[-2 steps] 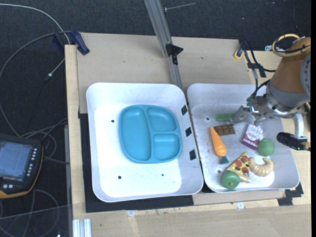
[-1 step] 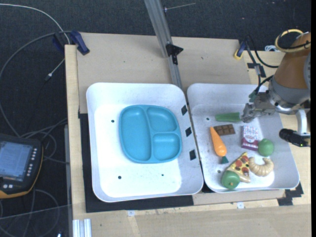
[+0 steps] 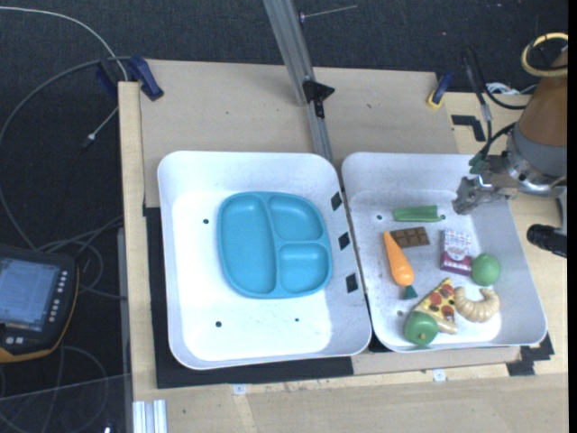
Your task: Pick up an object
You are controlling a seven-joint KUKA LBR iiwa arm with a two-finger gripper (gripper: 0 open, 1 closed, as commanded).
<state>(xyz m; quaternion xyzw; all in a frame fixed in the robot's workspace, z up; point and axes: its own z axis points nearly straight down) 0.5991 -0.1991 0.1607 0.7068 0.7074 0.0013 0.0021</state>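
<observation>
The right bin (image 3: 379, 183) holds several toy foods. A green pod (image 3: 416, 213) lies near its back, with a brown chocolate bar (image 3: 412, 236) and an orange carrot (image 3: 398, 258) below it. A pink packet (image 3: 456, 249) and a green lime (image 3: 485, 269) sit to the right. A pizza slice (image 3: 439, 300), a croissant (image 3: 478, 304) and a green apple (image 3: 420, 329) lie at the front. My gripper (image 3: 469, 193) hangs over the bin's back right part, just right of the green pod and above the pink packet, with nothing visibly in it.
The left bin (image 3: 180, 233) bears a blue compartment tray (image 3: 273, 244). A metal pole (image 3: 290, 34) slants over the bench's back. Cables and blue clamps lie at the bench's edges, and a teach pendant (image 3: 32, 296) sits at far left.
</observation>
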